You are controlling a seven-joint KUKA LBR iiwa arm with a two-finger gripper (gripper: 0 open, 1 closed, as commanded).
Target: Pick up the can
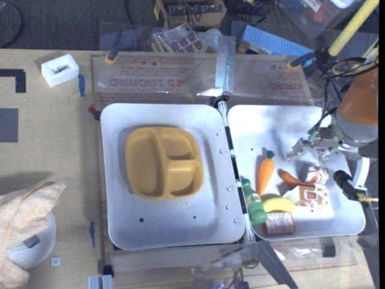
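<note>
Camera view, looking down at a slant, takes in two white bins side by side on a pale bench. At the left, the left bin (120, 221) holds a yellow tray (163, 161) with three compartments, lying flat near the bin's middle. At the right, the right bin (264, 125) carries a cluster of things in its lower half. A carrot (265, 172) stands on end in the picture, its green top pointing up the frame. Just right of it lies a sausage (291, 178), slanted. Below the carrot sits a banana (279, 205), and left of that, against the bin's left wall, a green bottle (252, 202). The can (278, 223) lies on its side at the lower edge of the right bin, just under the banana and touching or nearly touching it, its red and white label facing up. Right of the banana is a white box (315, 196) with orange marks, with a small red and white object just above it that is too blurred to name. The arm (361, 107) enters from the right edge, its orange band showing above the wrist. The gripper (311, 146) hangs over the upper right part of the right bin, above the sausage and box and well apart from the can; its jaws cannot be told as spread or closed, and nothing shows between them.
</note>
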